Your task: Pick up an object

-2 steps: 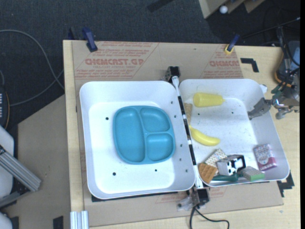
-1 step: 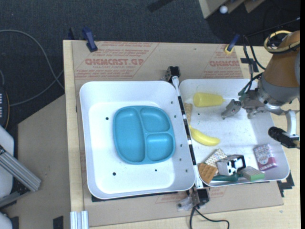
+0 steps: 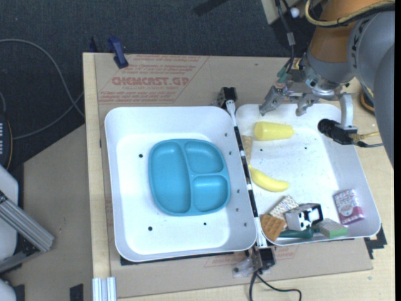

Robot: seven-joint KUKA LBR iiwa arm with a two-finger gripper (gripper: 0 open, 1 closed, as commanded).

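1. Over the far rim of the right bin (image 3: 368, 193), the gripper (image 3: 285, 105) hangs with its two fingers (image 3: 268, 103) spread wide apart and nothing between them.
2. Just inside that bin's far end, close below the gripper and not touching it, a yellow block (image 3: 273, 130) lies on its side on the white floor.
3. Further toward the near end of the right bin, against its left wall, lies a banana (image 3: 269, 180), well apart from the yellow block.
4. At the right bin's near left corner sits a brown cracker (image 3: 273, 226), with a speckled pale one (image 3: 285, 205) touching it.
5. Along the right bin's near wall, beside the crackers, a small black and white thing (image 3: 307, 216) lies in a heap with a green item (image 3: 306, 234); what these are I cannot tell.
6. Near the right bin's near right corner a pink packet (image 3: 348, 205) stands apart from the heap.
7. Touching the right bin's left wall is the left bin (image 3: 125, 168), which holds a blue divided plate (image 3: 188, 175) at its middle.
8. Under the right bin and its neighbour lies a sheet of printed cardboard (image 3: 150, 77).
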